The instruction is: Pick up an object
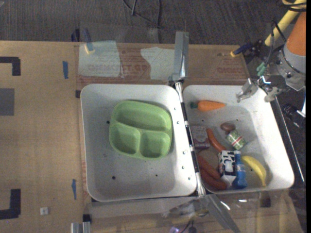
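Observation:
My gripper (256, 93) hangs over the back right corner of the right bin (270, 130), open, with nothing between its fingers. Below and left of it lie an orange carrot (211, 106), a brown lump (227, 127) and a small green can (235, 140). Further toward the front are a slim sausage (215, 140), a small packet (198, 135), a cow-print carton (227, 162) with a blue box (241, 173) against it, a banana (257, 169) and two more sausages (210, 173).
A green divided plate (141, 129) lies in the left bin (96, 149). A metal divider (181, 57) runs back from between the bins. Cables and the arm's wrist (295, 57) crowd the far right.

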